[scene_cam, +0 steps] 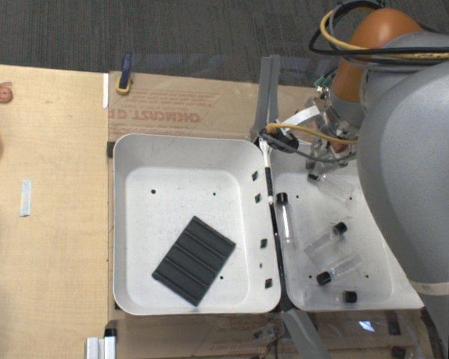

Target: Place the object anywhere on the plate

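Gripper [320, 171] hangs over right bin [368, 295]; grip state cannot be told. Clear vials [333, 256] risk slipping; plate unidentified.

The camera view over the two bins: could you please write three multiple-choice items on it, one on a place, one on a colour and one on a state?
1. Where does the ribbed plate lie?
A. In the left bin
B. In the right bin
C. On the cardboard

2. What colour is the plate?
A. White
B. Orange
C. Dark grey

3. How does the plate sit in its bin?
A. Propped on the rim
B. Flat and askew to the walls
C. Square to the walls

Answers: 1 A, it rests on the left bin's floor. 2 C, it stands dark against the white bin. 3 B, its edges run diagonal to the walls.
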Tool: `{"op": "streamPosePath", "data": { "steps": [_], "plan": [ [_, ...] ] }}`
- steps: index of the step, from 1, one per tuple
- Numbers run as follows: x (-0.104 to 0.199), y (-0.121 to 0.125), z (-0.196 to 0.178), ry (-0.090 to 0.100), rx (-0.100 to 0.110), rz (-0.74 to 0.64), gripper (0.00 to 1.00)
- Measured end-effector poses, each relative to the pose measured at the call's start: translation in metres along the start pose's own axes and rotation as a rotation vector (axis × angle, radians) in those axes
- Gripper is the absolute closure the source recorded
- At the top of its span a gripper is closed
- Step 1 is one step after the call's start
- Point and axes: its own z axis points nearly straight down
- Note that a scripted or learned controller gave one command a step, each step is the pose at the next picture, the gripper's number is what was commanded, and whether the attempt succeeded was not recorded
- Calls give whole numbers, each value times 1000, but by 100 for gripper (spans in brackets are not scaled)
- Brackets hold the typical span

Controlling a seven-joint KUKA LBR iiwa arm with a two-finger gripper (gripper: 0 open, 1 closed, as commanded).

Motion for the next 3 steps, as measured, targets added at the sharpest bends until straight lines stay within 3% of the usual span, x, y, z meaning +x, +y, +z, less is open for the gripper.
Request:
{"op": "streamPosePath", "data": {
  "steps": [1,2,3],
  "plan": [
    [-1,-29,-155,2,0,-62,100],
    [13,-73,-244,1,-1,-282,100],
    [29,-119,-195,4,-1,116,100]
  ]
}}
